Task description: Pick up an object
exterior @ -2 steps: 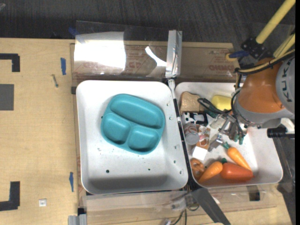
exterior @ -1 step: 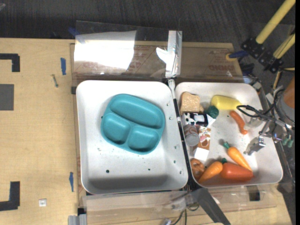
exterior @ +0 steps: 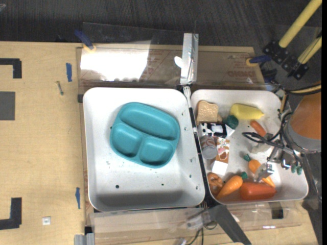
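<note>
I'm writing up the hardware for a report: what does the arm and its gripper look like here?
At the right edge the arm shows as a rounded orange band with grey casing below it. Thin dark cables loop out from it over the right bin. The gripper is a small metallic assembly with green-tipped bits beside it; finer detail is too small to tell.

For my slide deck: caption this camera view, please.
Arm's hand low over toy food in the right bin; teal divided plate in the left bin.
</note>
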{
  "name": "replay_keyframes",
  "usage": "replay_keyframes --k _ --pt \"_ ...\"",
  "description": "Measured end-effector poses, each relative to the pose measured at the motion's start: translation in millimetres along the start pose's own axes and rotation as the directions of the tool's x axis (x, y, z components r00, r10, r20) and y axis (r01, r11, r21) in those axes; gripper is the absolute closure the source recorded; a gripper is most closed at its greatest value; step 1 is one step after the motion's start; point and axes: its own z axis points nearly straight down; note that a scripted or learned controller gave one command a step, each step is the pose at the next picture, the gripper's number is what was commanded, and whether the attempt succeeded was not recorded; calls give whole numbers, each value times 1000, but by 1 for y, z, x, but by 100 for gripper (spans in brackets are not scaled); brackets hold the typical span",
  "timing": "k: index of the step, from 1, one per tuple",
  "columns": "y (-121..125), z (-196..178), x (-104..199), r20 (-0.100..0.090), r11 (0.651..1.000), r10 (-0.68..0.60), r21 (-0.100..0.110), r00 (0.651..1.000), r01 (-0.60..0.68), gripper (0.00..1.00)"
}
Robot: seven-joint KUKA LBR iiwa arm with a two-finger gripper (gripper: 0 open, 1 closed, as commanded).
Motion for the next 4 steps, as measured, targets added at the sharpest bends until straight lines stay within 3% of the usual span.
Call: replay_keyframes --k 1,2,3,4 --pt "26 0 -58 1 904 -428 -2 904 428 0" --pt "16 0 13 36 831 -556 19 830 556 0" --pt "23 7 -63 5 605 -797 0 605 797 0" --pt "54 6 -101 -1 487 -873 9 487 873 0"
